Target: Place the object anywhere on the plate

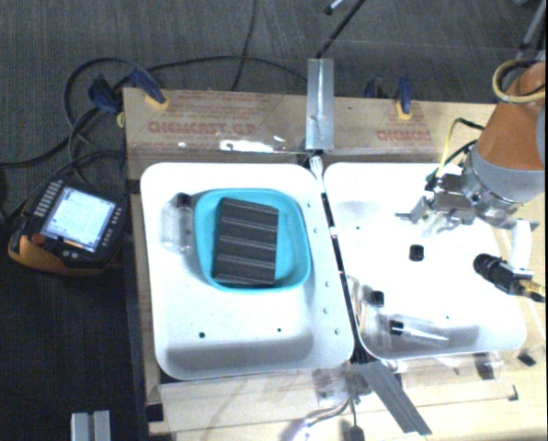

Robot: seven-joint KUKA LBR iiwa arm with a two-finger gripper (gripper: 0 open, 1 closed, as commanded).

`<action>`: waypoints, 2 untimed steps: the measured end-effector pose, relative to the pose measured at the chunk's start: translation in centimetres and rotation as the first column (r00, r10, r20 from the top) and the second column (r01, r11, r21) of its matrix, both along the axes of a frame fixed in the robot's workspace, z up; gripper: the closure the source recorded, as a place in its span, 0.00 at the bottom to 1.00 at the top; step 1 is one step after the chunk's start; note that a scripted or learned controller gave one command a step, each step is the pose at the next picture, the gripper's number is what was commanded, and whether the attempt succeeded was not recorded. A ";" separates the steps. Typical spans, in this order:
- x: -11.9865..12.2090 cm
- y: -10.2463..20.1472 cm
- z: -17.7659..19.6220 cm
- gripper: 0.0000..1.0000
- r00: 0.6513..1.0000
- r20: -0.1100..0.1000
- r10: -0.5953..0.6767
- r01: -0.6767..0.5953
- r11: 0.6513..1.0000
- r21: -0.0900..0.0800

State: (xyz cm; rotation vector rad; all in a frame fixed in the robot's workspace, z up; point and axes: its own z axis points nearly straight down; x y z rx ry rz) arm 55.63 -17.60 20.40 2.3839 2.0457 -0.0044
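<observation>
**Dark grey ribbed block lies on the blue plate, gripper over the other bin**

Dark grey ribbed block (246, 240) aside, the biggest thing in view is the pale wooden bench (219, 127), flat and matt, with printed lettering along its far edge. On it stand two shallow white plastic bins with rounded corners and smooth, slightly glossy floors: the left bin (237, 338) and the right bin (375, 200), touching along a metal strip between them.

The grey arm with its orange band (513, 145) comes in from the right and bends down over the far right part of the right bin. Its gripper (449, 208) hangs above the bin floor and points toward the view's left. Whether it is open or closed cannot be made out, and nothing is seen held in it.

A light blue plate (295, 246), a rounded rectangle with a raised rim, sits in the far half of the left bin. The block rests flat inside it, well apart from the gripper. It is rectangular, and its long axis runs from the far side to the near side, leaning slightly. Its ridges run across its width.

A clear plastic bottle-like object (176, 220) lies just beside the plate's left rim. In the right bin a clear tube (412, 329) lies near the front wall, and a small black piece (416, 252) sits on the floor below the gripper.
</observation>
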 end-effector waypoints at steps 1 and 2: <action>0.0 0.0 0.0 0.00 1.000 0.000 0.000 0.000 1.000 0.000; -1.3 5.3 -9.0 0.00 0.997 0.006 0.072 -0.072 0.997 -0.002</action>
